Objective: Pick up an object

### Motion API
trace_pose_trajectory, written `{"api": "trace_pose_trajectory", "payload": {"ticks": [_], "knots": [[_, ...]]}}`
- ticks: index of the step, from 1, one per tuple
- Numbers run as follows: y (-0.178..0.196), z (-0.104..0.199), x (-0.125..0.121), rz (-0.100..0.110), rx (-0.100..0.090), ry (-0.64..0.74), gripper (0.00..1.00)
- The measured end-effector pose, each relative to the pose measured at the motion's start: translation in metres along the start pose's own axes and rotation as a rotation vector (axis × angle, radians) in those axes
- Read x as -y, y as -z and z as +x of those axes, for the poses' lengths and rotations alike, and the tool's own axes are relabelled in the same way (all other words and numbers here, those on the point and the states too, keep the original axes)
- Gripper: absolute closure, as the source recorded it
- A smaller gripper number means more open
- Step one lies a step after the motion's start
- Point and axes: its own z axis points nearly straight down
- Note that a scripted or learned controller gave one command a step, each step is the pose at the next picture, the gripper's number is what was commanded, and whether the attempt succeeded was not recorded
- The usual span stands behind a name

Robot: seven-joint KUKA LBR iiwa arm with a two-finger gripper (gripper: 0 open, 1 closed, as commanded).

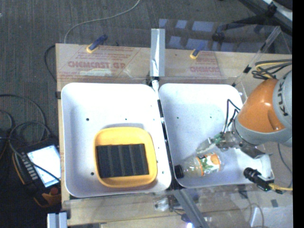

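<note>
A clear plastic bottle (199,166) with a black cap and an orange-and-green label lies on its side near the front wall of the right bin (190,108). My gripper (213,145) hangs low in that bin, right above the bottle's base end, under the grey-and-orange arm (259,115). It looks close to or touching the bottle, and I cannot tell which. A yellow rounded block (125,156) with a dark ribbed top rests in the left bin (80,103), toward its front.
The divider (161,122) between the two bins runs up the middle. A black fitting with a yellow cable (256,177) sits at the right bin's front right corner. Wires loop beside the arm at the right wall.
</note>
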Motion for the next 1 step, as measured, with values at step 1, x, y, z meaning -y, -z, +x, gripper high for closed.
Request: {"api": "trace_pose_trajectory", "payload": {"ticks": [1], "knots": [[-0.0103,-0.0033,0.004,0.008,-0.001,0.148,0.0]]}}
